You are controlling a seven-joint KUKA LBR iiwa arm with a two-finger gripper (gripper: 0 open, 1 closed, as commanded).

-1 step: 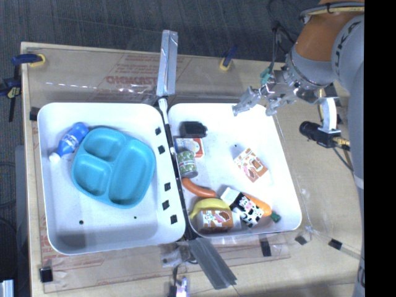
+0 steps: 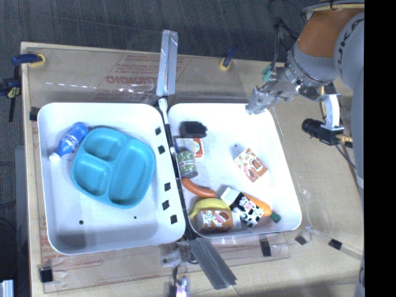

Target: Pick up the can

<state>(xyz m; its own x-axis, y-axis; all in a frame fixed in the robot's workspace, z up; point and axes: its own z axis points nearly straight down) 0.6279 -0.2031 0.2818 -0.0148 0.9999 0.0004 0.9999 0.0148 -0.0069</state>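
The can [image 2: 186,163] is small, with a green label and a silver top, and stands in the right bin [image 2: 281,159] close to the divider. My gripper [image 2: 255,103] hangs above that bin's far right corner, well up and to the right of the can. Its fingers look empty, with nothing between them. The grey arm with its orange band comes in from the upper right.
In the right bin lie a black block [image 2: 192,129], a red-and-white packet [image 2: 250,164], a carrot [image 2: 199,188], a yellow-topped jar [image 2: 211,215] and a cow-print item [image 2: 247,210]. The left bin holds a blue divided tray [image 2: 114,166] and a blue bottle [image 2: 69,140].
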